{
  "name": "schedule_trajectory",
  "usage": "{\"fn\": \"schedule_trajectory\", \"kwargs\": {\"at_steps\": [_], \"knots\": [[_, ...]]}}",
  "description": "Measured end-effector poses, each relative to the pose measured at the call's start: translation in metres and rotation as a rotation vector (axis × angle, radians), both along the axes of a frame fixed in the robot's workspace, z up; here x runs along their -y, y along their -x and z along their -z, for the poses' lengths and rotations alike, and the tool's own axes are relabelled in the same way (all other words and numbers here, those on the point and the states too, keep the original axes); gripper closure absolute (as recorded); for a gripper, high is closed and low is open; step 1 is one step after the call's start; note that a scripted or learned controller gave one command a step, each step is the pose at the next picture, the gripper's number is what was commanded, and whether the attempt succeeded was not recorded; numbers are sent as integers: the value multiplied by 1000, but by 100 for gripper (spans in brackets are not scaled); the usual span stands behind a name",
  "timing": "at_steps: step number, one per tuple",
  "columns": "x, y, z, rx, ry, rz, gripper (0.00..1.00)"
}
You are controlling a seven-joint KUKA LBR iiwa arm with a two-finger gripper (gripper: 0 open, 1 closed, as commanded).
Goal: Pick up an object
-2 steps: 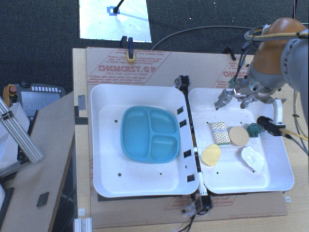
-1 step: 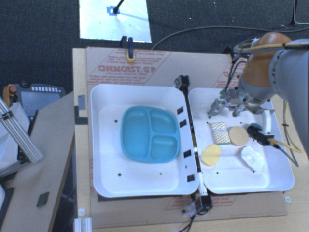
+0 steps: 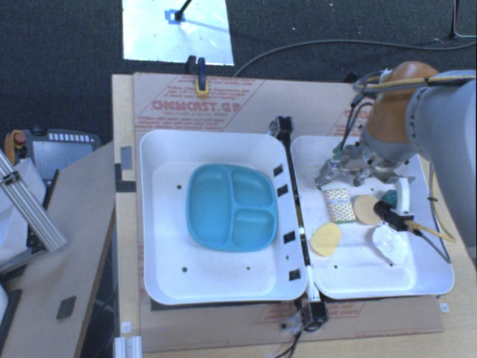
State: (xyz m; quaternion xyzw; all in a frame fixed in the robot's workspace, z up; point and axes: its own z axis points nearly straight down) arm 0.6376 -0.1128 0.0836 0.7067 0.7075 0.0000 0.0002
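Note:
In the right bin [image 3: 428,274], my gripper [image 3: 340,176] hangs low near the back left. Its fingers are open with nothing between them. Just in front of the fingertips lies a small speckled packet [image 3: 339,205]. To the packet's right sits a tan round disc [image 3: 364,209]. A yellow round piece [image 3: 326,239] lies nearer the front. A white crumpled item [image 3: 390,245] rests at the right front. A teal object [image 3: 389,198] and a white cylinder [image 3: 403,193] lie beside the wrist.
The left bin [image 3: 160,222] holds a blue divided plate [image 3: 229,206]. A black-clipped divider [image 3: 292,200] runs between the bins. The arm's grey body and orange band [image 3: 395,110] cover the right bin's back right corner.

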Motion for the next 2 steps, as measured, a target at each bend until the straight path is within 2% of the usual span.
{"fn": "schedule_trajectory", "kwargs": {"at_steps": [1, 2], "knots": [[0, -1, -12, 5, 1, 1, 100], [3, 3, -74, 5, 1, 2, 100]]}}
